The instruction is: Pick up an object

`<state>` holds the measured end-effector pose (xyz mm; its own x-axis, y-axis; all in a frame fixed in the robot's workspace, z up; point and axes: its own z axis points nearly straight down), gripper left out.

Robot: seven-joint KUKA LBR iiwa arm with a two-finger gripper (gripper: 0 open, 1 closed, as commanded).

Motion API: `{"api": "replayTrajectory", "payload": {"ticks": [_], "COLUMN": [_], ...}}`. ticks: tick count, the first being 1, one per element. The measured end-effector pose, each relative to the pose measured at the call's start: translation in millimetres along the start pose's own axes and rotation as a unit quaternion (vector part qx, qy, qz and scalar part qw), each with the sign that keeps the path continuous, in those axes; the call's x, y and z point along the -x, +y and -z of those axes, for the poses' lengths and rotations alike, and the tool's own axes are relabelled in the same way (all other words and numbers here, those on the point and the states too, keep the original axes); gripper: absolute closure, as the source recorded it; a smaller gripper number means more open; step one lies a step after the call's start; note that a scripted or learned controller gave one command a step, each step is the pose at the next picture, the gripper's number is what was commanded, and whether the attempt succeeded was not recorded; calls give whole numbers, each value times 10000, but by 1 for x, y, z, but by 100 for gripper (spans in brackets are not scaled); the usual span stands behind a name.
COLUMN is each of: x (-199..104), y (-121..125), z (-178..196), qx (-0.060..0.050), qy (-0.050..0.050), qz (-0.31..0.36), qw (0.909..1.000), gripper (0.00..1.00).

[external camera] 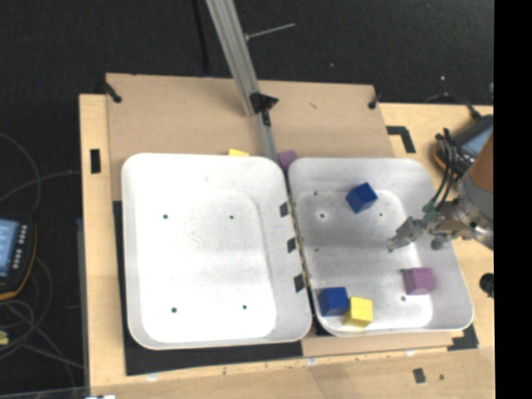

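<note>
In the right bin [449,310], nearest, a yellow cube [361,310] touches a blue cube [333,299]; a purple cube [418,280] lies just beyond; above it the tool [416,235] hovers, whether spread or pressed together I cannot tell, pinching nothing visible; farther sits a 2nd blue cube [361,197]; picking seems not yet done.

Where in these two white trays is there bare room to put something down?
The left bin offers bare floor wall to wall. In the right bin, the middle is free, between the upper blue block and the front cluster: blue block, yellow block, purple block. The gripper crowds the right side.
</note>
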<state>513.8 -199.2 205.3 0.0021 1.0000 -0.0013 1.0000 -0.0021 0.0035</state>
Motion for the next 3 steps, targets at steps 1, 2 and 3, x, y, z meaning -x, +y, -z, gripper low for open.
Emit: {"api": "replayTrajectory", "payload": {"ticks": [1, 2, 3], "x": [11, 1, -38], "y": [48, 116, 166], "z": [-84, -109, -108], "qx": [-22, 9, 15], "qy": [-3, -3, 7], "qz": [32, 38, 47], "qw": [10000, 10000, 10000], "gripper": [0, 0, 0]}}
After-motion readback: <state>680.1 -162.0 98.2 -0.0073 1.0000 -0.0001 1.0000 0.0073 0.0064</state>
